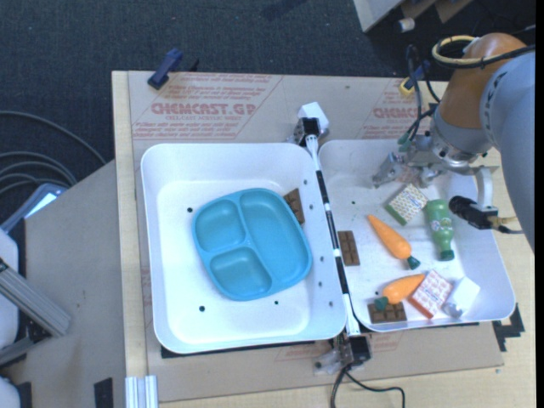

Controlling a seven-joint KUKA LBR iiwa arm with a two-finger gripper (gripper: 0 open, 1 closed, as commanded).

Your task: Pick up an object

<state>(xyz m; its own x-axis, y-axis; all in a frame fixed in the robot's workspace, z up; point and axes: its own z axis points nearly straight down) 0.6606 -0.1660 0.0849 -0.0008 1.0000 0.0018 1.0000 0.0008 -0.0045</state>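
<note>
The gripper [399,167] hung just above the small food box [406,203]. I could not tell its grip. The box looked light and stiff; pinch its flat sides.

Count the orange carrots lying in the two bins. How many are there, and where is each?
2, both in the right bin. One carrot lies near its middle, beside the green bottle. The other carrot lies at the front, against a red-and-white box.
</note>
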